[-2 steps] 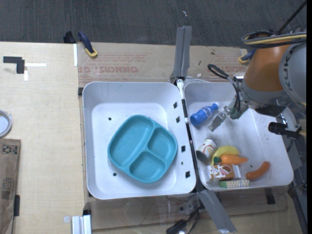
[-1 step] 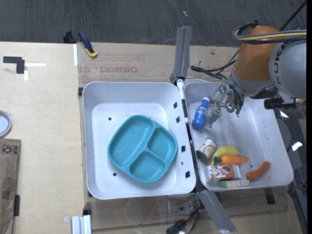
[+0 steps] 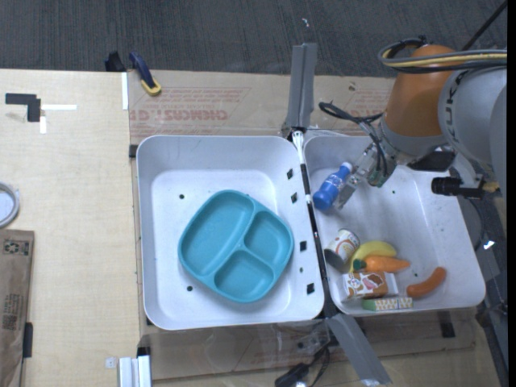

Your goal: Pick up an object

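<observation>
Currently: right bin (image 3: 451,293), far half open floor; near edge crowded with a small can (image 3: 344,243), banana (image 3: 374,250), carrot (image 3: 385,264), sausage (image 3: 426,280), juice carton (image 3: 371,284) and a flat packet (image 3: 387,303). Gripper (image 3: 351,185), above the far-left corner, fingers closed on a blue bottle (image 3: 331,187) tilted toward the divider. Left bin (image 3: 157,216): one blue three-compartment plate (image 3: 235,246), central, bare margin all round.

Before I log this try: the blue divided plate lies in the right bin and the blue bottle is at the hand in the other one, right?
Not quite. The camera view shows the blue divided plate in the left bin, not the right. The blue bottle is at the hand in the other bin, the right bin.
</observation>
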You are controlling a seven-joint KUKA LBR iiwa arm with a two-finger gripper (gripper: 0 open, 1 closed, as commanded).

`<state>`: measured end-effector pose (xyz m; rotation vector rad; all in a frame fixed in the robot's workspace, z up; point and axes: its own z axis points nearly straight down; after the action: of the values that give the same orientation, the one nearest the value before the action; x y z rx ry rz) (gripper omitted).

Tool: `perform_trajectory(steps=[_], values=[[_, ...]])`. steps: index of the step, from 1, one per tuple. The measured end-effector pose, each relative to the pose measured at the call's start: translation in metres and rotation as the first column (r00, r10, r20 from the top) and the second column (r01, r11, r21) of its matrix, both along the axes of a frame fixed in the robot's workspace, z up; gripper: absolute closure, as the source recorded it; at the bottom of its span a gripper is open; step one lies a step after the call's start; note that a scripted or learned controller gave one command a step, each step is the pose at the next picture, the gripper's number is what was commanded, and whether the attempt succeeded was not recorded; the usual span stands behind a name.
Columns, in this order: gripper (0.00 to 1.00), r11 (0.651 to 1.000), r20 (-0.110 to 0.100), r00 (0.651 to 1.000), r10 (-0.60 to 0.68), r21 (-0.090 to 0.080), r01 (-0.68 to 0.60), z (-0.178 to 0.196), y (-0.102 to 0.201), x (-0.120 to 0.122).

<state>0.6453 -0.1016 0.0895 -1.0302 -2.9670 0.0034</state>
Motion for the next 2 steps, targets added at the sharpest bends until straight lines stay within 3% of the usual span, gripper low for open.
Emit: perform_trajectory(steps=[1, 2], values=[[0.0, 0.885, 0.005, 0.885, 0.465, 0.001, -0.465, 0.0114, -0.0003, 0.0022], [0.0, 1.0, -0.001, 1.0, 0.031, -0.004, -0.031, 0.0019, -0.0007, 0.003]])
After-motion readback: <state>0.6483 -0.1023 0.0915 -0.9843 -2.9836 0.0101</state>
